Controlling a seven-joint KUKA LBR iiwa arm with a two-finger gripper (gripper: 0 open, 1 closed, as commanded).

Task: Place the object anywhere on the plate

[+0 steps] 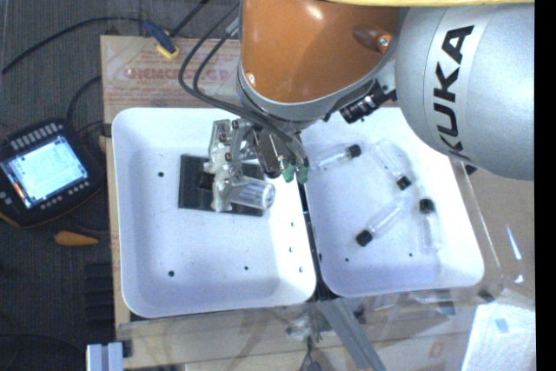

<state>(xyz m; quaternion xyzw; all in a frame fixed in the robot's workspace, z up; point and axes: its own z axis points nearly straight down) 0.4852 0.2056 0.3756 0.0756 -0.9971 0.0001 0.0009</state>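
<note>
Directly beneath pincer [228, 174], clear vial [253, 195], over black plate [193, 182]

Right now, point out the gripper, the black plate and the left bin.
gripper [233, 191], camera view, between its fingertips.
black plate [191, 178], camera view, its exposed left part.
left bin [139, 213], camera view, bare white floor.

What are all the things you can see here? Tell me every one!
Bins: two, white, side by side on the bench.
Plate: one, black, flat in the left bin.
Vials: about five, clear with black caps, scattered in the right bin.
Handheld screen: one, black with a lit display, left of the bins.
Cables: several, black, behind the bins.
Gripper: one, silver, over the plate.
Arm: one, grey with an orange band, reaching from the right.
</note>
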